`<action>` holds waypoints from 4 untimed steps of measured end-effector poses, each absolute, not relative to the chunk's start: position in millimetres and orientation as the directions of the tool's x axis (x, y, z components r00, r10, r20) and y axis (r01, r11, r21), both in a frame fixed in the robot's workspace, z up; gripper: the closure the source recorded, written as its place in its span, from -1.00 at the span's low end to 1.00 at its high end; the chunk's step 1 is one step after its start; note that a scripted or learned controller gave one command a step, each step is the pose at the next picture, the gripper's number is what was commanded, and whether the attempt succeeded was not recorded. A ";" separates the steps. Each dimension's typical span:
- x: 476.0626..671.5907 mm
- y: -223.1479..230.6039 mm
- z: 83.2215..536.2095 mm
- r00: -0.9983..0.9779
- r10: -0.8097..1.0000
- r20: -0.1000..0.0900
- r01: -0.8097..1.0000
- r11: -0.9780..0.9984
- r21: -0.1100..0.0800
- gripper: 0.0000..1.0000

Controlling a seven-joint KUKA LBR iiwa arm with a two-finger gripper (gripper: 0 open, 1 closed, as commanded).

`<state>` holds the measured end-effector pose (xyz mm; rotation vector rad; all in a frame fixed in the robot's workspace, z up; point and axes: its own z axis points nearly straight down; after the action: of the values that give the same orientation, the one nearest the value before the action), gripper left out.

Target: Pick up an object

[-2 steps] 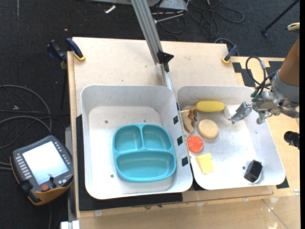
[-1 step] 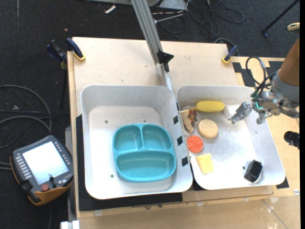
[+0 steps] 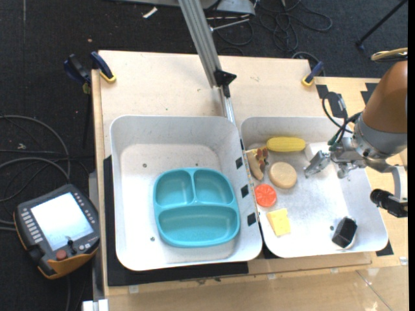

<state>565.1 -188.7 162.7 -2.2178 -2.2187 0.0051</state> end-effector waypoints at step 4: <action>555.6 -194.3 161.7 0.001 1.000 -0.002 1.000 -0.001 0.005 1.00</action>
<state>555.6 -194.3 161.7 -2.2263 -2.2241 -0.0032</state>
